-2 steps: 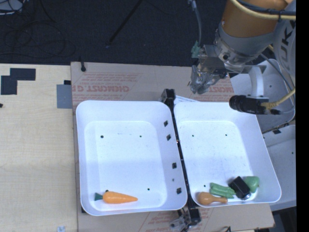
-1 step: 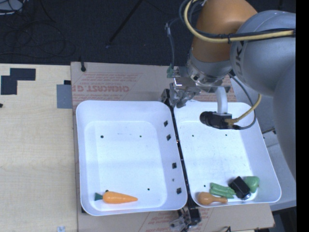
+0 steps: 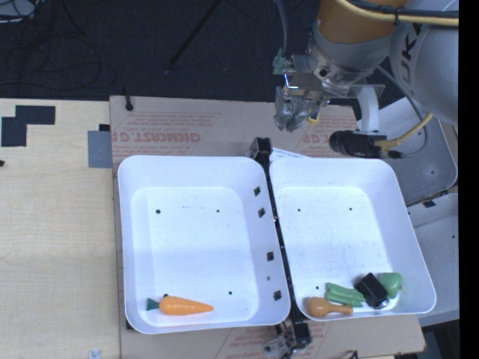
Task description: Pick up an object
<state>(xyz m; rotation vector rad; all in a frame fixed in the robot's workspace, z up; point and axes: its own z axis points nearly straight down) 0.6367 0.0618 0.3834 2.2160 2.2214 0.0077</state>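
Note:
An orange toy carrot (image 3: 184, 305) with a green stem lies at the near-left corner of the left bin (image 3: 142, 185). In the right bin (image 3: 389, 193), several small items cluster at the near-right corner: a tan pear-shaped piece (image 3: 328, 307), a green pod (image 3: 344, 295), a black block (image 3: 371, 289) and a green rounded piece (image 3: 391, 281). My gripper (image 3: 293, 117) hangs high above the bench behind the bins, near the far end of the divider, with nothing seen between its fingers.
A black clamp strip (image 3: 268, 223) runs along the seam between the two bins. Cardboard (image 3: 194, 122) lies under the bins, with a wooden bench surface (image 3: 52, 230) to the left. The arm's grey body (image 3: 426, 28) fills the upper right.

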